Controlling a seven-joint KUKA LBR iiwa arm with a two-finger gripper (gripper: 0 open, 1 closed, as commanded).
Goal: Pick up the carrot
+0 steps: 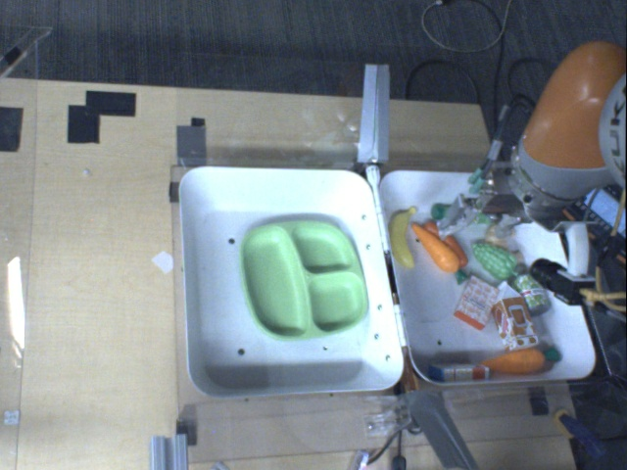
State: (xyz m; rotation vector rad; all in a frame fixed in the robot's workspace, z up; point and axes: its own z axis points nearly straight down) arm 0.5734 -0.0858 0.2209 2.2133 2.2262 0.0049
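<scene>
Jaws: state unreadable, gripper (468, 207) sits low near the right bin's (578, 360) far edge, beside a carrot (438, 246). Arm (573, 116) comes in from the right, orange band up, wrist pitched down. Second carrot (514, 361) lies along that bin's near edge. Banana (401, 237) hugs its left wall. Left bin (201, 292) carries a green divided tray (304, 277). Wood bench (88, 292), dark carpet behind.
</scene>
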